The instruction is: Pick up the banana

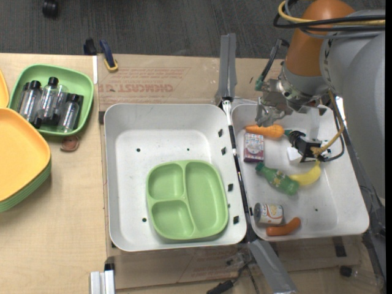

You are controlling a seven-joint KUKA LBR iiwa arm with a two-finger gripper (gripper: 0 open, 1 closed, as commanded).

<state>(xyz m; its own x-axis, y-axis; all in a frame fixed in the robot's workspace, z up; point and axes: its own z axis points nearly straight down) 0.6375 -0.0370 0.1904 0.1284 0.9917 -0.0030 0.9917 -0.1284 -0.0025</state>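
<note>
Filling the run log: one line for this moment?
gripper: over right bin, by carrot | banana: in bin, not held | green tray: left bin

banana (308, 175): yellow, in the right white bin (343, 216)
carrot (266, 130): orange, at that bin's far side
bottle (278, 180): green with a paler label, just left of the banana
small box (253, 147): purple and white print
can (269, 212): pale patterned label
sausage-shaped piece (283, 226): orange-red, near edge
divided tray (186, 199): light green, in the left white bin (122, 139)
arm (318, 35): orange and grey
stacked plates (21, 158): orange-yellow over green, far left
</note>
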